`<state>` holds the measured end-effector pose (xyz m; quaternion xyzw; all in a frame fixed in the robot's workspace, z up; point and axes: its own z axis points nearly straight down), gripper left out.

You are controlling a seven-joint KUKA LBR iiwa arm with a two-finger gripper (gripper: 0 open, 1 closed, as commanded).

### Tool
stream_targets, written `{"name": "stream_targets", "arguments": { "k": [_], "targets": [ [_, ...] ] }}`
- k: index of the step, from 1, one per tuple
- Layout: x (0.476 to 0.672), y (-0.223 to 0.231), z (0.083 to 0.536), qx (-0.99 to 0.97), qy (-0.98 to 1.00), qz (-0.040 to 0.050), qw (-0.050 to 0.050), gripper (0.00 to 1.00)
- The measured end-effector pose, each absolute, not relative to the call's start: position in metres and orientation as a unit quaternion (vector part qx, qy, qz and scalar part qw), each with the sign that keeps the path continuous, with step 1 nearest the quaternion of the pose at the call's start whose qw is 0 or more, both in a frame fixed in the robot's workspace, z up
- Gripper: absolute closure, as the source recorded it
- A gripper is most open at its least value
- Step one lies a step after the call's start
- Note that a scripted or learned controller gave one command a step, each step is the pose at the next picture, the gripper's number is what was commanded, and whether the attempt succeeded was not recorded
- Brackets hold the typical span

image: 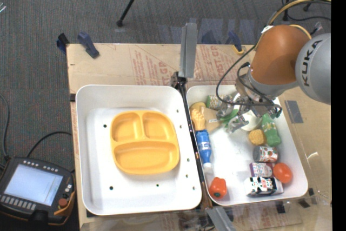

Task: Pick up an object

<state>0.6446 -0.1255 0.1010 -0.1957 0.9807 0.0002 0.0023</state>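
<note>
The metal gripper (pixel 236 116) hangs in the right bin (pixel 238 162) toward twelve o'clock among glossy plastic toy foods; I cannot tell its opening. A smooth yellow three-compartment tray (pixel 145 142) lies in the left bin (pixel 92 170).

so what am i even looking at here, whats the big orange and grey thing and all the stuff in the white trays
The grey and orange thing is a robot arm, reaching in from the right. One camera fixed above the bench looks down on it at a slant. At the arm's end is its claw, low over the right white bin.

That bin holds toy groceries: a blue bottle, a red pepper, a tomato, a small can, a milk carton, a corn cob and others crowded under the claw. The left white bin holds a yellow divided plate.

The job is to pick something up. I can't tell whether the claw has anything yet.
</note>
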Motion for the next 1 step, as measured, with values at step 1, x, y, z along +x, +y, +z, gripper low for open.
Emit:
{"name": "stream_targets", "arguments": {
  "k": [1],
  "targets": [
    [0.6475,-0.0442,0.1978,-0.176,0.984,0.0007,0.005,1.0]
  ]
}}
